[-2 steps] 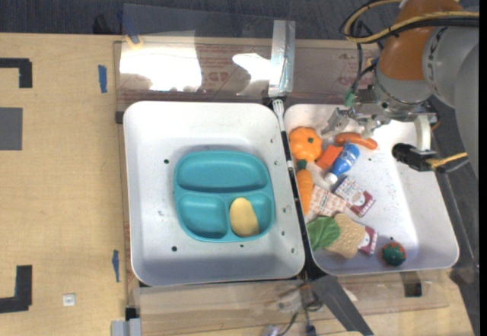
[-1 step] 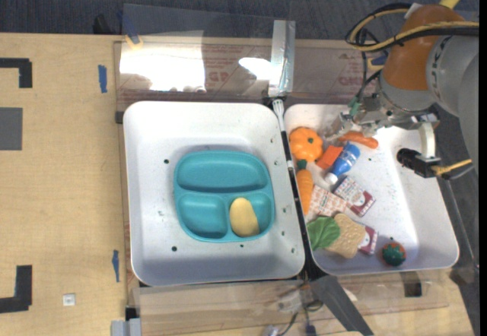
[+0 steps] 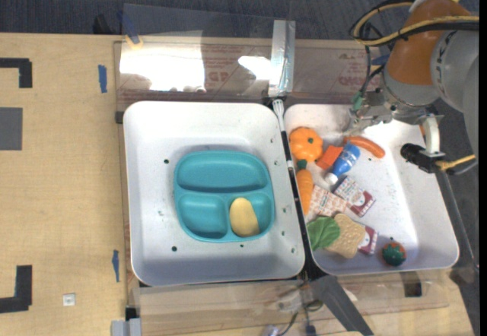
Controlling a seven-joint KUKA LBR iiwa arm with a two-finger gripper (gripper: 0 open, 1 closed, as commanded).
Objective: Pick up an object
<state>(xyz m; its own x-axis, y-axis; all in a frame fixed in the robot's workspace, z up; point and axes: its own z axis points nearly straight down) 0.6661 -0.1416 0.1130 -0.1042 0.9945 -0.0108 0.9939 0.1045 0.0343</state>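
Two shallow white plastic bins sit side by side on the wooden bench, their inner walls touching along the middle.

The left bin [image 3: 144, 175] carries a teal plastic divided tray [image 3: 221, 175] near its centre. The tray has one long compartment along the far side and two smaller ones along the near side. A pale yellow potato-shaped toy [image 3: 243, 217] lies in the near right compartment; the other two compartments hold nothing.

The right bin [image 3: 426, 213] holds a heap of toy food crowded against its left wall. At the far left corner sits a small orange plastic pumpkin [image 3: 306, 142]. Just right of it lies a blue and white bottle with an orange cap [image 3: 342, 160], tilted, and beyond that a curved orange-red pepper-like piece [image 3: 368, 146]. An orange carrot-shaped toy [image 3: 303, 188] runs along the left wall. A red and white printed packet [image 3: 354, 196] lies near the bin's middle, with a tan cracker-like slab [image 3: 346, 236] and a green leaf-shaped piece [image 3: 323, 232] toward the near left corner. A small green and red round toy [image 3: 393, 253] rests apart near the near right corner.

The grey gripper [image 3: 371, 114] hangs over the far edge of the right bin, above the pepper-like piece and the bottle. Whether its fingers are spread or closed cannot be told, and nothing is visibly between them.
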